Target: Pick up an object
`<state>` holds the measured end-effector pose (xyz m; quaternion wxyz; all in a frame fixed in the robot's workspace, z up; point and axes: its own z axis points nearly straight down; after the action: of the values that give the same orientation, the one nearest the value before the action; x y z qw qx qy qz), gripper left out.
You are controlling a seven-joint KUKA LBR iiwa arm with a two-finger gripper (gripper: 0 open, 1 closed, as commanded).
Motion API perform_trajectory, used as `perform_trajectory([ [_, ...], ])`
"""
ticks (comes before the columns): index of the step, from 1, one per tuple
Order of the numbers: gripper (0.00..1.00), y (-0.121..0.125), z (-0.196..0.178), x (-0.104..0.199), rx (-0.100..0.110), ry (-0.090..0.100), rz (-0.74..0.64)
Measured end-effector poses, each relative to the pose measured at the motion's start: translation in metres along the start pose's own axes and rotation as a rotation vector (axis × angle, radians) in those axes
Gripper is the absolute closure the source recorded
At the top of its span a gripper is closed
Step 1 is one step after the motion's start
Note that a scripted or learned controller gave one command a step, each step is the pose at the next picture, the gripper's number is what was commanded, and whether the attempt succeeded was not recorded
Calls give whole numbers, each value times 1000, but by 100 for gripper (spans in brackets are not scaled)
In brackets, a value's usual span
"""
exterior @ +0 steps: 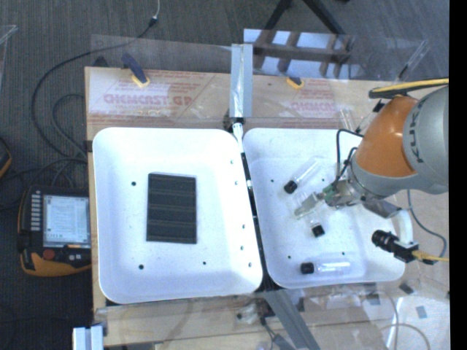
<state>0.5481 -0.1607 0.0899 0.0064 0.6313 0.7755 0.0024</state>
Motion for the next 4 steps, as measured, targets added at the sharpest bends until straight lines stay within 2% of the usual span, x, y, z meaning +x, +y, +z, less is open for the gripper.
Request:
perform_trajectory([
  [1, 0, -60, -1, -3, -4, -2, -5],
  [2, 0, -4, 0, 23, -2, -3, -21],
  [3, 0, -57, -1, 4, -4, -2, -60],
  [4, 0, 19, 1, -11, -1, -2, -55],
])
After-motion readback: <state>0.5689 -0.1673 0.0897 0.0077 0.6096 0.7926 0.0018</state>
